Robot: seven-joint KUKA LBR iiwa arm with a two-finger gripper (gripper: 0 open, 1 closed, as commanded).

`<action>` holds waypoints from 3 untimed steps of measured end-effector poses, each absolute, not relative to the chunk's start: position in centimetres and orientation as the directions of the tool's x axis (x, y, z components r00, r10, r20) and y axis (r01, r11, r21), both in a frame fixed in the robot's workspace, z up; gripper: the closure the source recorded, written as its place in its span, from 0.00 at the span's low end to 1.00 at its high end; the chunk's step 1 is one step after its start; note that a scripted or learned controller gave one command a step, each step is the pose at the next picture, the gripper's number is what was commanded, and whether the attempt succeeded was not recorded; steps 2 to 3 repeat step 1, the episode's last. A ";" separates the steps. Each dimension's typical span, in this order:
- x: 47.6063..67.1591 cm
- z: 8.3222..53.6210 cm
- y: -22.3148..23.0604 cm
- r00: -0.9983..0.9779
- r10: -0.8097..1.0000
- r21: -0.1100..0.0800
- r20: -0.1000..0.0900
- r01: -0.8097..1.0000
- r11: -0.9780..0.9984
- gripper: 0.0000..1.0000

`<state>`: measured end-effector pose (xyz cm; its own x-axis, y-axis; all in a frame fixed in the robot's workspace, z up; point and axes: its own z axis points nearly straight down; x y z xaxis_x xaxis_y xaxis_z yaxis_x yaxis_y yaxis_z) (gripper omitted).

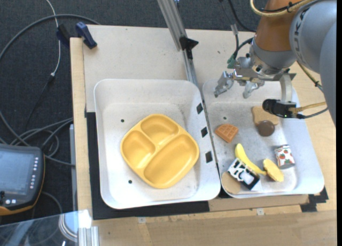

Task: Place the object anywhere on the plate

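A yellow three-compartment plate (160, 150) lies in the left bin (109, 106). The right bin (307, 151) holds an orange waffle piece (226, 132), a yellow banana (247, 160), a brown round piece (265, 128) on a tan slice (260, 114), a small carton with a strawberry picture (285, 156), a yellow wedge (273, 170) and a black-and-white block (243, 175). My gripper (235, 87) hangs above the far end of the right bin, open, with nothing between its fingers. It is well above and behind the waffle piece.
A slanted metal pole (173, 23) runs from the top down to the divide between the bins. A blue clamp (85, 35) sits at the bench's far left corner. Cables and a tablet (18, 175) lie on the floor at left.
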<state>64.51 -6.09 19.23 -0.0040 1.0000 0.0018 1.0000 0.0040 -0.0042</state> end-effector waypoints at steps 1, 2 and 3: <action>64.6 19.3 -6.2 -0.001 1.000 -0.002 0.001 1.000 0.001 0.00; 64.6 19.3 -6.2 -0.001 1.000 -0.002 0.001 1.000 0.001 0.00; 64.6 19.3 -6.2 -0.001 1.000 -0.002 0.001 1.000 0.001 0.00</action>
